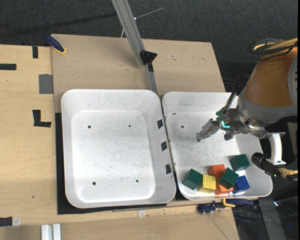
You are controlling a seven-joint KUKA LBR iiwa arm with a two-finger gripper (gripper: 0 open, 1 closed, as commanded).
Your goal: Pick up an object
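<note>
Several small blocks lie clustered in the near corner of the right bin (190, 104): a green block (193, 178), a yellow block (208, 183), an orange block (216, 170), another green block (229, 177), a blue block (241, 183) and a third green block (239, 161). My gripper (216, 133) hangs over the middle of the right bin, above and behind the cluster. Its fingers are spread open with nothing between them. One finger (205, 132) points left toward the bin's centre.
The left bin (70, 134) sits beside the right one, the two rims meeting at mid-bench. A slanted metal bar (130, 24) runs down from the top to the bins' junction. The grey and orange arm (270, 84) fills the right side.
</note>
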